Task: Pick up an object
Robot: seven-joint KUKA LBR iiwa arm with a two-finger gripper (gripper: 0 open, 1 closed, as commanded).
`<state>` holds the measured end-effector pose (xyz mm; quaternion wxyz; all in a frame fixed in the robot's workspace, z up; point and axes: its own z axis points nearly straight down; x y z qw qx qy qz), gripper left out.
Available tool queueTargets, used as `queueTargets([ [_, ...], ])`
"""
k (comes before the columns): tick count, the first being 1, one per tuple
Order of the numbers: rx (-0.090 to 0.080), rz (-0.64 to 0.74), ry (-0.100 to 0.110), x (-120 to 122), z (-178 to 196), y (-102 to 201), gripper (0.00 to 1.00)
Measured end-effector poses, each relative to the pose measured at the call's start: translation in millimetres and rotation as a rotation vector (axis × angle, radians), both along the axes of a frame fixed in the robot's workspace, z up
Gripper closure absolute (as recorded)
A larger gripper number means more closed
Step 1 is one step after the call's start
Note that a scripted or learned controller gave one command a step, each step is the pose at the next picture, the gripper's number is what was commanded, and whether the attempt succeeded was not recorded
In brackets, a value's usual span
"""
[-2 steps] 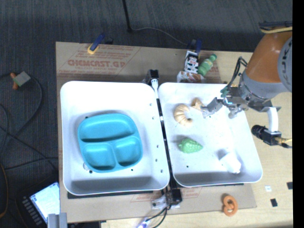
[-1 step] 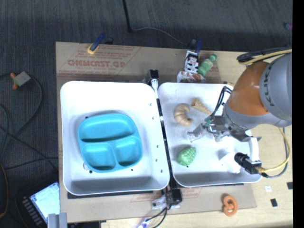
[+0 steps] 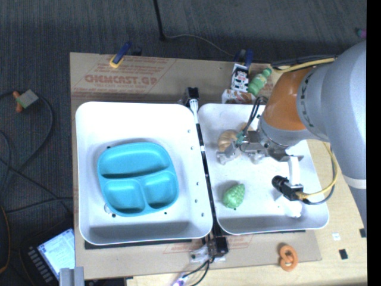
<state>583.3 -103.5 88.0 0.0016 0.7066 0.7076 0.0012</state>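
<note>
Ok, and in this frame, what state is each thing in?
Blue tray: upright in the left bin.
Green toy: loose in the right bin.
Tan object: beside the gripper, not visibly held.
Orange ring: on the bench, outside the bins.

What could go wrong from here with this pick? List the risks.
1. The gripper sits low in the right bin beside the tan object and a small grey piece; it may nudge them apart instead of grasping one.
2. These objects lie near the bin's left wall, so a finger could catch on it.
3. The green object lies apart, and a push could send the tan object toward it.
</note>
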Motion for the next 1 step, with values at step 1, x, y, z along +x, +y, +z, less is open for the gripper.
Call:
queueTargets([
  [1, 0.0, -0.002, 0.006, -36.8, 33.6, 5.1, 0.0],
])
